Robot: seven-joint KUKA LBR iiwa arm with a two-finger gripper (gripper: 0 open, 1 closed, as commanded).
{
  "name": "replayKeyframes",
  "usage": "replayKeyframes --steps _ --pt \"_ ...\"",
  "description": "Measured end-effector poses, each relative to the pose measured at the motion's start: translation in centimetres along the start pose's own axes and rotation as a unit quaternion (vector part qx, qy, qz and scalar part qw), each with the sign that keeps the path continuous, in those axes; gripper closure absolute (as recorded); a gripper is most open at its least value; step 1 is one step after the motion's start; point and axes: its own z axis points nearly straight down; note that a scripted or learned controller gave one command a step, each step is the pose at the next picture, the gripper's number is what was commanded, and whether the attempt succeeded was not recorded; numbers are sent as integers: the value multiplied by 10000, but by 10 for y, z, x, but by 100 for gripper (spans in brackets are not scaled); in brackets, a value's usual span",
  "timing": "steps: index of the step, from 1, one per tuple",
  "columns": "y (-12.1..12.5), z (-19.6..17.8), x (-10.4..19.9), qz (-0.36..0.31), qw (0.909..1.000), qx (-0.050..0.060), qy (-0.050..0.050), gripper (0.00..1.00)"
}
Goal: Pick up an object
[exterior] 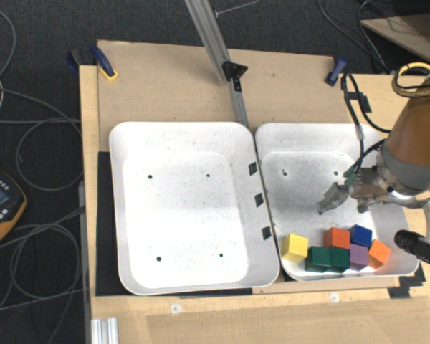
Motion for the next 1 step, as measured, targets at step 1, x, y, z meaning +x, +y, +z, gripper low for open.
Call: replayKeyframes --steps 1 --pt "-1 62 -5 3 10000 1 0 0"
